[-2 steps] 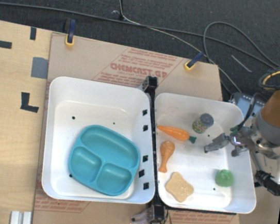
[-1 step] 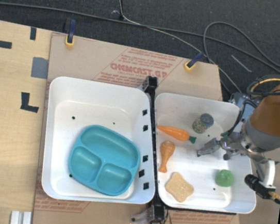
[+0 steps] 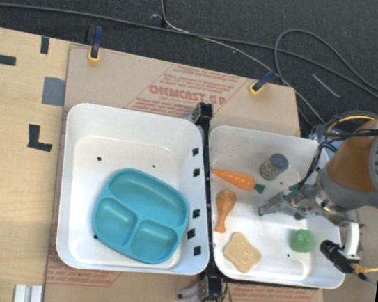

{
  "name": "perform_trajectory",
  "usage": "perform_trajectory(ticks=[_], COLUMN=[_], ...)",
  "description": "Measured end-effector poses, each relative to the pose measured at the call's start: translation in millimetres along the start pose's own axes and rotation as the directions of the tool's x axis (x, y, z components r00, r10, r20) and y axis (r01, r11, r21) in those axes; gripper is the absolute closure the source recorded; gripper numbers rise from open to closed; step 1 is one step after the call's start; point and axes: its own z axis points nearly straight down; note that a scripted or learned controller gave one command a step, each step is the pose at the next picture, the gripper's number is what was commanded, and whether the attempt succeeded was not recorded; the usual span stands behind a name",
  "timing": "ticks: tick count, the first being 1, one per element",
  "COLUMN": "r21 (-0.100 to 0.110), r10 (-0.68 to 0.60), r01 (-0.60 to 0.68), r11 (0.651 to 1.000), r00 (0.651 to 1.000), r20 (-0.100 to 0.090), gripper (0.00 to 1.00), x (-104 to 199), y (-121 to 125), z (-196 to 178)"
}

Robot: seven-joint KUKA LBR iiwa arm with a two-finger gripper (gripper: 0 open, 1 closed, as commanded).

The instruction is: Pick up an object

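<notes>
Hovering over the right bin, gripper with fingers spread, pinching nothing
Carrot, drumstick, bread, green ball and jar lie around it

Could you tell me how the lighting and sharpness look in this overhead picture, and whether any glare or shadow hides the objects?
Camera view: light is even and soft, with faint shadows beside the teal divided plate and the carrot; the white bins are bright but not blown out; small items such as the green ball look slightly soft; the tool is dim and its shape is hard to read.
</notes>
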Motion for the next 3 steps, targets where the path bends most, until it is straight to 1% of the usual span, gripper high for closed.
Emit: perform_trajectory(ticks=[1,2,3], r21=[-0.005,-0.005,-0.005], r10=[0.0,0.0,0.0], r01=[0.0,0.0,0.0], r11=[1.0,1.0,1.0], r00=[1.0,1.0,1.0], r20=[0.003,-0.001,0.0], gripper=[1.0,1.0,1.0], x=[-1,7,7], y=[1,7,8], z=[-13,-71,-125])
